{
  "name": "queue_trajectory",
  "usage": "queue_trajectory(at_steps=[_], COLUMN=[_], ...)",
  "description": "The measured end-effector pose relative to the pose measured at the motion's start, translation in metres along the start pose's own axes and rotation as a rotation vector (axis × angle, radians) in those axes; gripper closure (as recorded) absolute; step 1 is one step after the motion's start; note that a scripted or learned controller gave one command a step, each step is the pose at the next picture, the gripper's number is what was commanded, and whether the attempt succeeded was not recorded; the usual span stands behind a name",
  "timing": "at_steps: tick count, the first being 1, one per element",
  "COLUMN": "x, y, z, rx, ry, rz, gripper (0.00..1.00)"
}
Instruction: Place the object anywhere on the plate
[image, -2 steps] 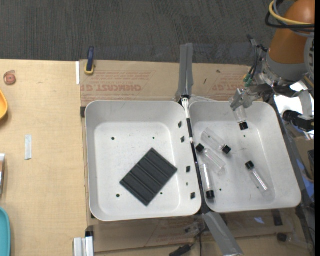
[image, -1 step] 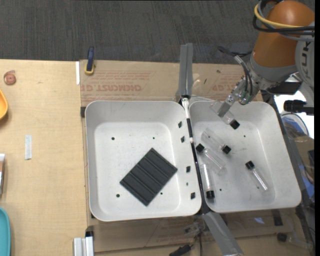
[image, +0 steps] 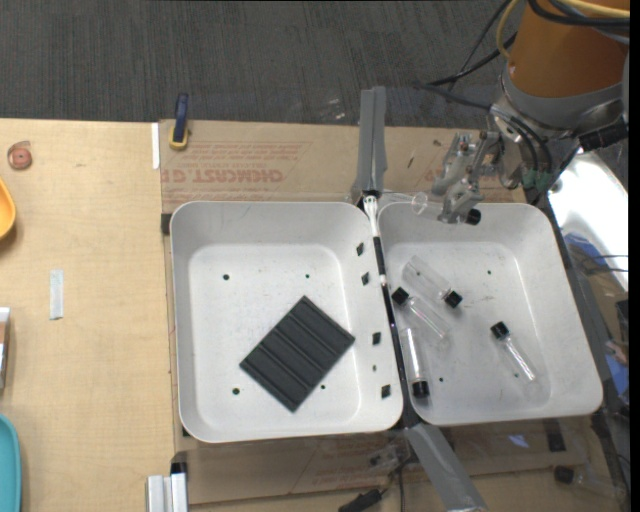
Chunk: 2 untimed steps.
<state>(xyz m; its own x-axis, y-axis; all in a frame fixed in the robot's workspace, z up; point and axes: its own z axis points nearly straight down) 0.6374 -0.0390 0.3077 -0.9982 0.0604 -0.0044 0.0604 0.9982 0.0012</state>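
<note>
A dark grey ribbed plate (image: 298, 353) lies flat and turned at an angle in the left bin (image: 200, 235). Several clear tubes with black caps lie in the right bin (image: 560, 300): one (image: 513, 352) towards the right, one (image: 438, 288) near the middle, one (image: 414, 362) along the left wall. My gripper (image: 460, 192) hangs over the back rim of the right bin, far from the plate. A small black cap (image: 472, 215) shows just under it, and I cannot tell whether it is held.
A grey divider bar (image: 371, 140) runs between the two bins at the back. Cardboard (image: 260, 165) lies under the bins. The wooden bench (image: 80, 300) extends to the left, with a small blue clamp (image: 180, 118) at its back edge.
</note>
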Motion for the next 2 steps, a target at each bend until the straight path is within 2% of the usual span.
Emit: queue_trajectory(at_steps=[1,2], x=[-0.015,-0.018], y=[0.017,0.076], z=[-0.061,-0.022], rx=[-0.001,-0.004], ry=[-0.001,0.002], rz=[-0.493,-0.984], gripper=[1.00,1.00])
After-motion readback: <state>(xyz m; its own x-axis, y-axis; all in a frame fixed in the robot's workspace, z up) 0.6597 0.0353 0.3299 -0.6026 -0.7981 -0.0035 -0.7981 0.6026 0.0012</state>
